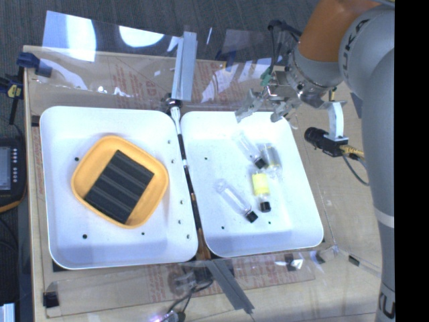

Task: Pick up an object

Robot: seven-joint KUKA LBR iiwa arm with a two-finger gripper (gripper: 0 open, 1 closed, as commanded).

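Grey and orange fill the upper right of my frame: the arm (362,39) leans in from there, and its gripper (263,111) hangs over the top edge of the right bin (298,230), above the rim rather than down among the parts. I see two pale fingers spread apart with nothing between them, so I read the jaws as wide and carrying nothing.

The left bin (60,240), at left centre, bears a yellow tray (84,170) with a dark ribbed block (120,185) lying on it at a slant.

The pickable pieces sit in the middle of the right bin, below the gripper and clear of it: a clear vial with a dark cap (238,200) lying diagonally toward the lower centre, a second clear vial (248,147) higher up, a small yellow piece (260,183) between them, and a tiny black cap (265,206) just under the yellow one.

My judgement: this is the approach step, nothing taken yet. Next I'd want the gripper moved down-frame over one piece, turned to straddle it across its narrow side, then lowered. The vials are round and smooth and may roll or slip out.

The bins rest on a pale wooden bench (335,200) covered with crinkled clear sheeting (100,79) along the top; dark floor (201,5) lies beyond.
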